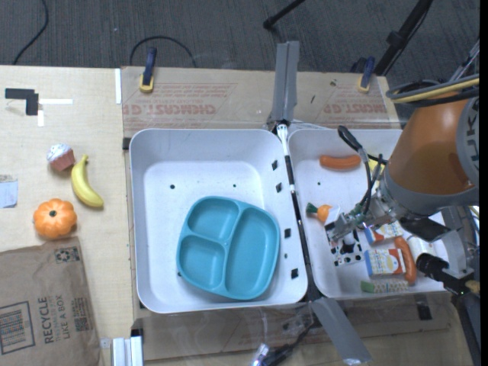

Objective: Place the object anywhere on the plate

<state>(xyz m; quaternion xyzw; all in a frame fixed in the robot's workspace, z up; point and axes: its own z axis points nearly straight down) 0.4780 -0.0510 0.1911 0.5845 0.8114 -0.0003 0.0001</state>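
Observation:
A blue plate [229, 248] with three compartments lies in the left bin [152, 204], toward its front. My gripper [345, 231] is low over the right bin [305, 174], near its left-middle part. Directly under and beside it sits a small black-and-white spotted object [347, 252]. An orange carrot toy with a green top [321, 212] lies just left of the gripper. A small carton [383, 262] and an orange sausage [408, 259] lie to its right. Another sausage [339, 161] rests at the back of that bin.
A green-edged flat piece [381, 287] lies at the right bin's front wall. The arm's orange band [431, 155] overhangs the bin's right side. On the bench to the left lie a banana [84, 183], a small pumpkin [55, 218] and a cupcake toy [60, 157].

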